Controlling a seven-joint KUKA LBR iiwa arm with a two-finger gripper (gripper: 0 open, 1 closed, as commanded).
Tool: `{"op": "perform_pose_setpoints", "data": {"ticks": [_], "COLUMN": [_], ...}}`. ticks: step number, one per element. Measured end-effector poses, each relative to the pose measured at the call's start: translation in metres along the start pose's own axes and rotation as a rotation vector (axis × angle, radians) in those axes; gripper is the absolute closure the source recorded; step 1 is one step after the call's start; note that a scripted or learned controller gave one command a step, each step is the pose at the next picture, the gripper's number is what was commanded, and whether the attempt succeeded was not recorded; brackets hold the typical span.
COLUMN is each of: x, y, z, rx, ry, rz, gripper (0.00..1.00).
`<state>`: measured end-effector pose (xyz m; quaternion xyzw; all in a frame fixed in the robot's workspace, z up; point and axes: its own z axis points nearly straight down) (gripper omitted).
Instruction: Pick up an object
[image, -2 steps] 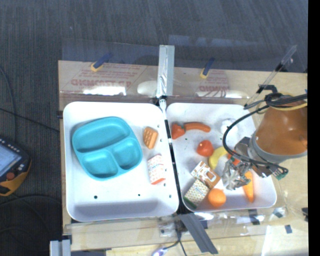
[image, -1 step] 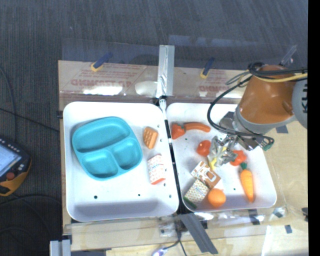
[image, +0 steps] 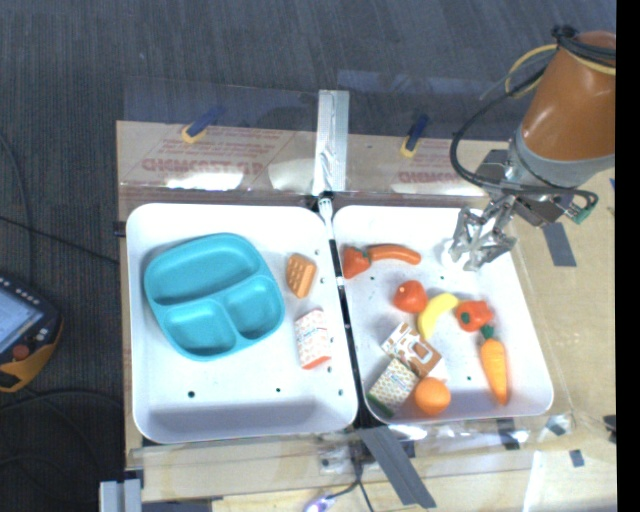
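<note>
My gripper (image: 478, 250) hangs over the back right corner of the right bin (image: 528, 300), fingers pointing down and slightly spread, with nothing between them. Below and left of it lie toy foods: an orange-red chilli (image: 392, 254), a tomato (image: 409, 296), a yellow banana (image: 436, 313), a red pepper (image: 474, 316), a carrot (image: 495, 368), an orange (image: 432, 396) and two small cartons (image: 411, 350) (image: 392, 382). A red strawberry-like piece (image: 354, 262) sits by the bin's left wall.
The left bin (image: 160, 400) holds a blue divided tray (image: 212, 293), an orange bread-like piece (image: 300, 274) and a white-and-red can (image: 313, 338). A central divider (image: 340, 300) separates the bins. A black device (image: 20, 335) lies off the bench at left.
</note>
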<state>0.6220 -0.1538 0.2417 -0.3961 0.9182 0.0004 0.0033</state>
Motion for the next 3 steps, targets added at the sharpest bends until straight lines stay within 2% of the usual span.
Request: {"op": "perform_pose_setpoints", "data": {"ticks": [1, 2, 3], "x": [0.013, 0.015, 0.016], "y": [-0.077, -0.066, -0.082], "z": [0.110, 0.128, 0.152], "rx": [-0.004, -0.003, 0.001], "ry": [-0.001, -0.001, -0.001], "rz": [-0.442, -0.646, -0.941], "gripper": [1.00, 1.00, 1.00]}}
